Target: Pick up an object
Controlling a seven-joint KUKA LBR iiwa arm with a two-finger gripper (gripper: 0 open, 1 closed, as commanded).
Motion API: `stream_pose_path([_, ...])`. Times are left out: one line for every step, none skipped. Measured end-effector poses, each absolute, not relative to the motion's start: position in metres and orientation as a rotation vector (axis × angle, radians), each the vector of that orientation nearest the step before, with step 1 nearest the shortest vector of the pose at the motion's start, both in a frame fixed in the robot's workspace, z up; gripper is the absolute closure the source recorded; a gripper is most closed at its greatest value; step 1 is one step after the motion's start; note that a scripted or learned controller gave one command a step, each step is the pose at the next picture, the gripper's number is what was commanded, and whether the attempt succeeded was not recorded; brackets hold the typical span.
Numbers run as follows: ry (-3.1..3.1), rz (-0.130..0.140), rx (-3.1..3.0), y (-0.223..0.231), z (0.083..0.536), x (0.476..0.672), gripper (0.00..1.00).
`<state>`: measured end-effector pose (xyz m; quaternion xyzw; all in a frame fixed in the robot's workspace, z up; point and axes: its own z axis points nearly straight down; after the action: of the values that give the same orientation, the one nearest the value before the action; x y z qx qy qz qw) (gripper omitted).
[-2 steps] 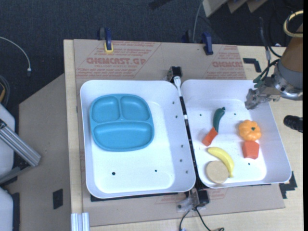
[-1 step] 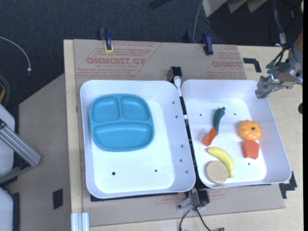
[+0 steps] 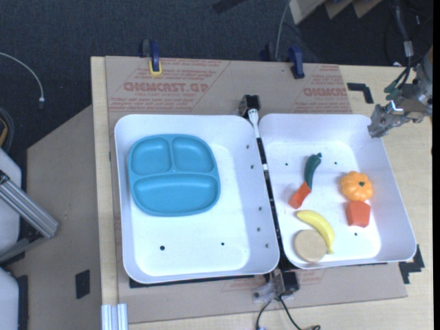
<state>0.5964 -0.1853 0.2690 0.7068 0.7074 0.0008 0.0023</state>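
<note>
Right now, from the fixed overhead camera, I see my gripper (image 3: 382, 124) hanging over the far right corner of the right-hand shallow white plastic bin (image 3: 282, 184), just at its rim. Nothing sits between its tips, and whether they are spread or pressed together I cannot tell at this size.

Everything I could pick lies in that right bin. A small orange pumpkin-shaped toy (image 3: 356, 185) sits toward the right edge, touching a red block-like piece (image 3: 358, 214) just nearer the front. A green chilli-shaped toy (image 3: 313, 167) lies near the middle, with an orange-red carrot-like piece (image 3: 300, 195) just at its near end. A yellow plastic banana (image 3: 319, 227) curves toward the front edge, resting against a tan round disc (image 3: 309, 245) by the front rim.

The left-hand white bin (image 3: 137, 253) carries a blue three-compartment plastic plate (image 3: 174, 174) toward its far left.

I judge this to be the approach step: no target is reached yet. The pumpkin is nearest the gripper, so the next move calls for travelling inward and forward over it, then descending with the tips straddling it, clear of the red block.
</note>
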Motion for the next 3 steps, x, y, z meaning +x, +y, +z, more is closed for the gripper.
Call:
stream_pose_path([2.227,0.004,2.212,-0.132,0.273,0.607,1.00])
stream_pose_path([2.225,0.003,2.214,-0.075,0.272,0.620,1.00])
stream_pose_path([2.228,-0.002,2.219,-0.027,0.250,0.632,1.00])
